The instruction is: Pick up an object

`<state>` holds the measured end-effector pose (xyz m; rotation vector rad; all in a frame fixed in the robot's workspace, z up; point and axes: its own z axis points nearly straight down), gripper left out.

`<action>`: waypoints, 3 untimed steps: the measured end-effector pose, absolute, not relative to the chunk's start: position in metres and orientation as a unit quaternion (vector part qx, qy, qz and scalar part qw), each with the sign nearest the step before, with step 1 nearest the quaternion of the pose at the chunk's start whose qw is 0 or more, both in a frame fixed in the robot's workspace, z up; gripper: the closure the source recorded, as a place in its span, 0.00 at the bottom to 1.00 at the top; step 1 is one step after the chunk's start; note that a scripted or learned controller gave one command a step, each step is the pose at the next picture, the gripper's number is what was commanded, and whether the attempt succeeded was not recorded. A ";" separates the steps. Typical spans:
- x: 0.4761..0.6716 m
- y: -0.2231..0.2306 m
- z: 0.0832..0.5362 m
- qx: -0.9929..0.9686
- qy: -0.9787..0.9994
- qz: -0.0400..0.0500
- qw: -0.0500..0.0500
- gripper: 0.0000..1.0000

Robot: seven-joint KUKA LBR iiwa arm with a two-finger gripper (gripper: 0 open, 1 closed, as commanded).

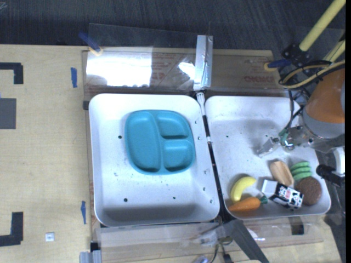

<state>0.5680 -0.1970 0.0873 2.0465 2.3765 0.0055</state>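
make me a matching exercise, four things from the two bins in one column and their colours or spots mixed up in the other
Things:
1. divided plate
2. banana
3. carrot
4. round brown object

Descriptions:
A. orange, lying at the right bin's near edge
B. blue, alone in the left bin
C. far right of the pile in the right bin
D. yellow, just above the carrot

Pairs: 1-B, 2-D, 3-A, 4-C

No legible text anywhere. Faint reddish lettering on the brown cardboard strip [247, 75] along the desk's far edge, behind the right white bin [241, 114], too blurred to read. Black-and-white patterned print on the small box [289, 195] near that bin's near right corner, likewise unreadable.
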 end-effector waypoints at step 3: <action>0.563 -0.147 0.087 0.641 0.767 0.003 0.003 1.00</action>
